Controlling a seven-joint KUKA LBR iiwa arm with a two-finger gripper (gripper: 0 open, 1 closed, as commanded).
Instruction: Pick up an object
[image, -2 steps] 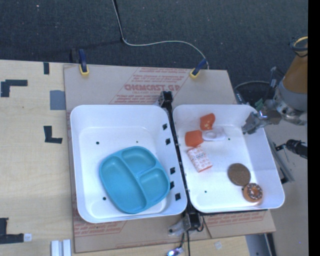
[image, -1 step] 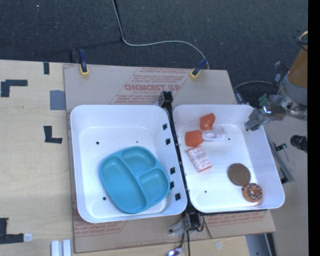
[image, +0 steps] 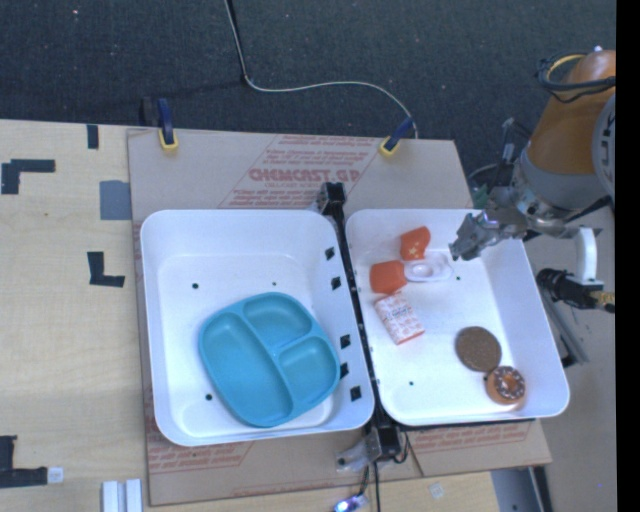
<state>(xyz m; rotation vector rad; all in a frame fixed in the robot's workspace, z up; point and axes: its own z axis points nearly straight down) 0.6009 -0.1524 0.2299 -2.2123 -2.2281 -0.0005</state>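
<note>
While tilted diagonally in the right bin, red-white packet; gripper state indiscernible.

Bench top was pale wood grain, marked with dark tape pieces at its left side. A brown board with red print lay on it, held at the far edge by two clamps with yellow tips. Beyond the bench, floor was dark blue-grey carpet. A thin white cable ran across the carpet toward the right clamp. Light was even, with soft shadows. Walls and windows were out of frame.
</note>
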